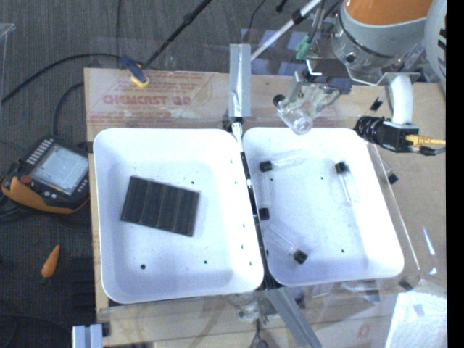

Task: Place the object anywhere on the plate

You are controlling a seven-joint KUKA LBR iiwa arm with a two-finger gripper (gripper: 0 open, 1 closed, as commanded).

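Hand [303, 114] holds clear plastic tube [299, 120] between fingers, above far rim of right white bin [377, 267]; dark ribbed rectangular plate [159, 206] in left bin, well apart; carry pending.

You see the arm [391, 13] cut off at top edge; gripper [301, 111] too blurry to judge; clear tubes [344, 183] barely readable.

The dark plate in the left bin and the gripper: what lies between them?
In the camera view, between the dark plate and the gripper lie bare white bin floor and the divider where both bins meet.
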